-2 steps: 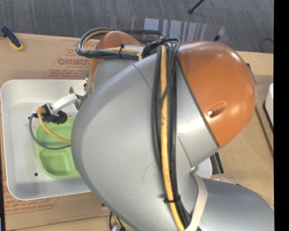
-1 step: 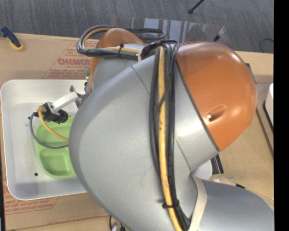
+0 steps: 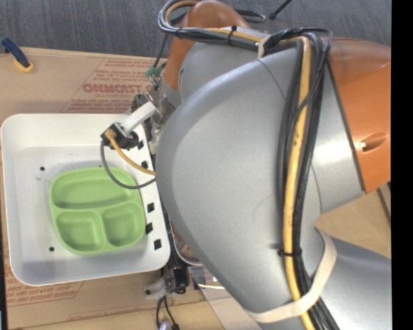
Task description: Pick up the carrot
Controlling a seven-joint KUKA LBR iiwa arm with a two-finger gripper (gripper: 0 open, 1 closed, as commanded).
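On the left of the scene, the white bin (image 3: 14, 184) holds a pale green divided tray (image 3: 89, 212) whose three compartments have nothing in them. The grey arm (image 3: 248, 184) reaches in from the right and spreads over the whole right half, with its orange band (image 3: 361, 115) at the right edge. A white fitting with a looped cable (image 3: 124, 160) hangs over the bin's right wall.

I cannot tell where the carrot lies. It is not in the tray or on the bare floor of the left bin, so my guess is that it sits under the arm's bulk, on the right side. I also cannot tell whether the hand is released or clenched, because the arm lies over it.

As for handling, I would expect a carrot to be light, stiff and smooth, and round enough to roll away from a glancing touch (a toy one would be slicker still). The best hold is probably across the thick middle rather than the tapering tip, with the hand closing square to the carrot's long axis. The brown card on the desk (image 3: 89, 81) runs along the far side of the bin.
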